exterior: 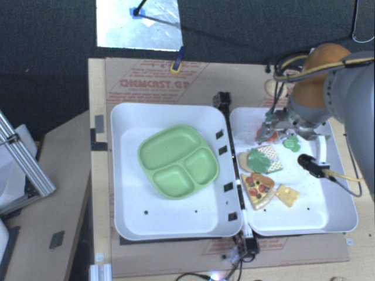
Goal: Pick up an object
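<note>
The gripper (268,132) hangs low in the right bin (340,215), presumably after the green checkered toy (263,158) just beside it; open or closed, I cannot tell.

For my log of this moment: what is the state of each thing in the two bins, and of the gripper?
Green plate: right side up, flat in left bin.
Pizza slice: flat in right bin.
Cheese wedge: flat, beside the Pizza slice.
Leafy green toy: flat, just beyond the Pizza slice.
Gripper: low over right bin, hold unclear.
</note>
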### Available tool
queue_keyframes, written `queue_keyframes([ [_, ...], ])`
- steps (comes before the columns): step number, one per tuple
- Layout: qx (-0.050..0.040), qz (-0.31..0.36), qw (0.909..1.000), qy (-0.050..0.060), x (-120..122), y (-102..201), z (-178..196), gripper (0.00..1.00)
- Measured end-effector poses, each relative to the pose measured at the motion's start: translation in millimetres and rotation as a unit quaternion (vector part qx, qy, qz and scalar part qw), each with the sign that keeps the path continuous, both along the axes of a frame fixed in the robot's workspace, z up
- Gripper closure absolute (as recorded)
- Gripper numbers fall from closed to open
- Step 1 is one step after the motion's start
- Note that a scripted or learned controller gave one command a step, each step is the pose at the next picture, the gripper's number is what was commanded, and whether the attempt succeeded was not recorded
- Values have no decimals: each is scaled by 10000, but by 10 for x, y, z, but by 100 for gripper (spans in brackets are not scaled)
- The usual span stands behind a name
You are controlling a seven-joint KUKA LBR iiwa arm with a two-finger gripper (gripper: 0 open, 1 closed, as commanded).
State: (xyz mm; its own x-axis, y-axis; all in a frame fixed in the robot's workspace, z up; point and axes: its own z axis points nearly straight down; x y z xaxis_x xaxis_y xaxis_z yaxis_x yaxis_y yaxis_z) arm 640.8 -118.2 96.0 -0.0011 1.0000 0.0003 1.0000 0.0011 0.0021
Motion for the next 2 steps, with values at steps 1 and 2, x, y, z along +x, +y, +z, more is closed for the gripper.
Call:
queue_keyframes([
  [1, -6, 18, 10000, -27, 102, 50, 503, 100],
  [2, -5, 24, 10000, -31, 158, 152, 1053, 100],
])
